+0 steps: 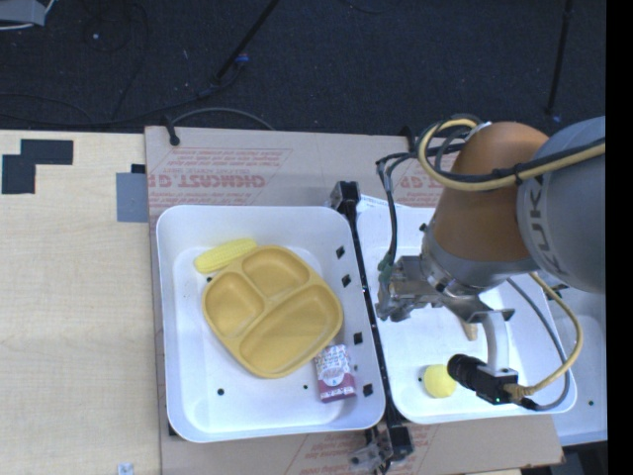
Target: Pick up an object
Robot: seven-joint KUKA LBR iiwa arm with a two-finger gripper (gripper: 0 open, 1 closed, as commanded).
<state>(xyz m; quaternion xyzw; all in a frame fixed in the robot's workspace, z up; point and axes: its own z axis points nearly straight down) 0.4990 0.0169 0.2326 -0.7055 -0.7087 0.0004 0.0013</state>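
Beneath arm [490, 216], right bin [410, 352] half hidden.

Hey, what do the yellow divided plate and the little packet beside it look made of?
The yellow divided plate is probably molded plastic, matte with a slight sheen: uniform colour, rounded compartment ridges. The little packet is likely a printed paper or foil wrapper: crinkled outline, pink-and-white print, too small to be sure.
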